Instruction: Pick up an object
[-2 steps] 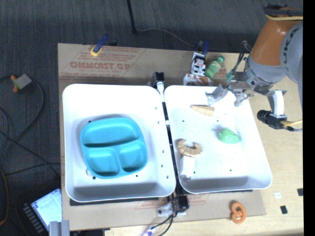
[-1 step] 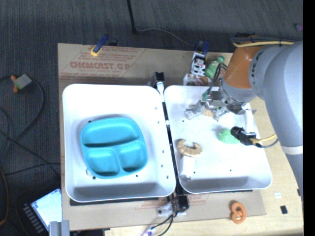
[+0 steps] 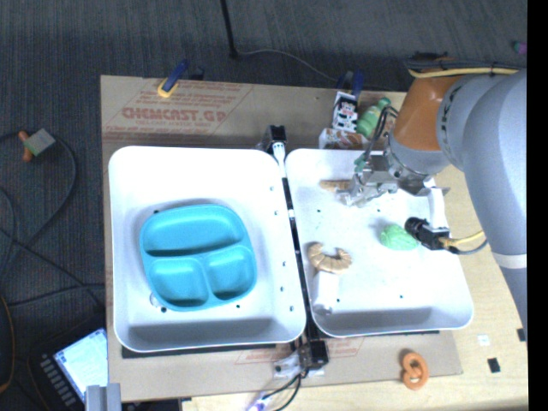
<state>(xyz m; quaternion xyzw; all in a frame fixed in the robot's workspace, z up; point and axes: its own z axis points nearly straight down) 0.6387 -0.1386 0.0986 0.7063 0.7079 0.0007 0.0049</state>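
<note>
Objects in right bin [image 3: 445, 306]: perhaps four, counted.

**Pretty clearly a robotics lab setup**

Grey carpet floor [image 3: 103, 24] with loose black cables [image 3: 229, 24] snaking around, and a plywood bench [image 3: 188, 114] with clamps [image 3: 173, 77] on its back edge. Two white bins [image 3: 128, 255] sit side by side with a big industrial arm [image 3: 479, 135] over them. Looks like a research rig, not anyone's home.

Bright, even overhead light; soft shadows, slightly grainy focus.
</note>
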